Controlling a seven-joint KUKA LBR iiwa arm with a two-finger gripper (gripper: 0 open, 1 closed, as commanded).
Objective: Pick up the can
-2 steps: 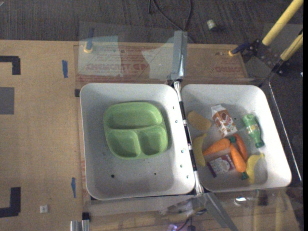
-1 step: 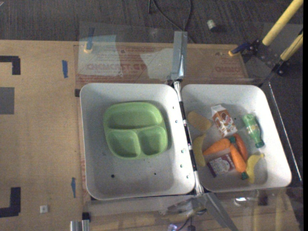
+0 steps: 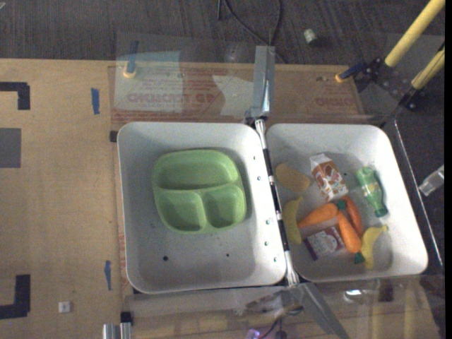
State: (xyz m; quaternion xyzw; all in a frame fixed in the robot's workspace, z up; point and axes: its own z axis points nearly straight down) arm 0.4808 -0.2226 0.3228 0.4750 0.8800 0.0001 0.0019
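The can [image 3: 325, 244], with a dark red and white label, lies on its side near the front of the right bin [image 3: 402, 162]. An orange carrot [image 3: 349, 233] rests against its right end, and another carrot [image 3: 318, 215] lies just behind it. A yellow banana [image 3: 291, 221] lies to its left and a second banana [image 3: 371, 236] to its right.
The right bin also holds a red-and-white carton [image 3: 328, 176], a green bottle [image 3: 371, 190] and a tan oval piece [image 3: 292, 178]. A green divided plate [image 3: 200, 190] sits in the left bin [image 3: 134, 210]. Yellow-handled tools [image 3: 417, 27] lie beyond the back right corner.
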